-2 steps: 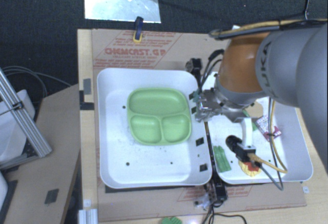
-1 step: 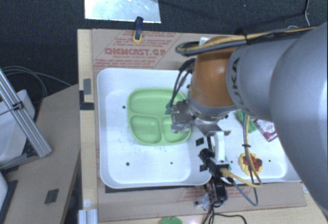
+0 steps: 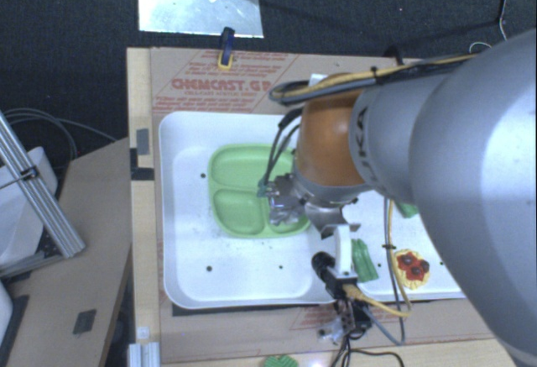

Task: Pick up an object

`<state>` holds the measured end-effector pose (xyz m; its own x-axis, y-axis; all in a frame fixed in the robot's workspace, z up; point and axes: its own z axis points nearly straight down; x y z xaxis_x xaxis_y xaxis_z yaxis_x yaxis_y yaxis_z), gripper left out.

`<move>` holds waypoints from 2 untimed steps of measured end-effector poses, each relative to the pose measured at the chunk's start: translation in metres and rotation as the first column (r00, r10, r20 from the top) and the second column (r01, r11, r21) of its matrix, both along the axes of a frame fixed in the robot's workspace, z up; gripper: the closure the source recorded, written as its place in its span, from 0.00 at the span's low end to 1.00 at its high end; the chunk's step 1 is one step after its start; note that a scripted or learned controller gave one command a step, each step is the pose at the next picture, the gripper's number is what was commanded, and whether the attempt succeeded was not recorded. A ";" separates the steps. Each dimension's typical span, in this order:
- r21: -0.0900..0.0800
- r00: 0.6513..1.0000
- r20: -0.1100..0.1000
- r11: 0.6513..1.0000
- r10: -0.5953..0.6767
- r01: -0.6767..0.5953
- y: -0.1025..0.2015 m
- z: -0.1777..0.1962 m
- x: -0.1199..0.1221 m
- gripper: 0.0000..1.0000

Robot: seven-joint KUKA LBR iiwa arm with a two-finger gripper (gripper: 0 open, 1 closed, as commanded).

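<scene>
Gripper point(image 3: 284, 207): state not determinable. The wrist and the orange band point(image 3: 331, 143) lie over it from above, so whether it is open or closed cannot be told, and nothing is seen clamped in it.

Position: the gripper is lowered into the left bin point(image 3: 180, 189), at the right-hand edge of the green tray point(image 3: 239, 189). The arm is reached in from the right and covers most of the right bin. The approach at the tray's rim, not its middle, is judged deliberate. A raised rim is the only part of a flat, wide piece that a two-finger tool could pinch.

Candidate object: the green tray is taken as the target, being the item nearest the tool. It lies flat near the centre of the left bin, towards the bin's right wall. It is light green and glossy, with rounded corners, and is divided by ridges into compartments. Two compartments are seen plainly on its left side. The right side is partly hidden by the tool.

Other items: a small dark green piece point(image 3: 365, 260) and a red-and-yellow toy point(image 3: 411, 267), possibly play food, lie near each other to the right, well apart from the tray. A yellow cable point(image 3: 390, 239) hangs from the arm between them.

Contact with the tray is not confirmed; the pick is judged not yet made.
</scene>
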<state>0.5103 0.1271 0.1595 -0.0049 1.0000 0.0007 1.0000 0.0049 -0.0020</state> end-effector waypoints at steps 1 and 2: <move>-0.001 1.000 0.005 1.000 -0.008 0.008 -0.057 0.026 0.002 1.00; 0.000 1.000 0.002 1.000 -0.009 0.009 -0.114 0.025 -0.009 1.00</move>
<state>0.5017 0.0134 0.1843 0.0041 1.0000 0.0003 1.0000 -0.0041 0.0002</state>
